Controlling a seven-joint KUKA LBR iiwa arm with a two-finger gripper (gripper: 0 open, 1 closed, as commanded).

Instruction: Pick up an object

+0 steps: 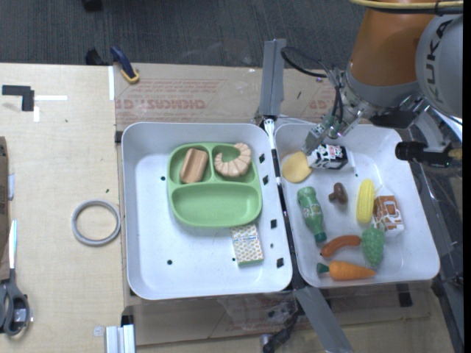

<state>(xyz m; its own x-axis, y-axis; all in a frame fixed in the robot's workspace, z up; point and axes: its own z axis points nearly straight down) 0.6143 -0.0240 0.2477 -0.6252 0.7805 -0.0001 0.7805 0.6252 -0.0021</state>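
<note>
My gripper [327, 133] hangs over the back left part of the right bin [412, 271], just above a small black-and-white cow-patterned item [330, 157]. A yellow rounded piece [296, 168] lies beside that item to the left. Further forward in the same bin are a green bottle [311, 212], a small brown piece [338, 193], a corn cob [365, 200], an orange-and-white carton [388, 214], a sausage [341, 245], a green vegetable [373, 245] and a carrot [347, 271].
The left bin [147, 271] holds a green divided plate [217, 204] with a bun [193, 165] and a shrimp-like piece [232, 160], plus a patterned packet [248, 244]. A grey ring [96, 221] and scissors [13, 300] lie on the bench at left.
</note>
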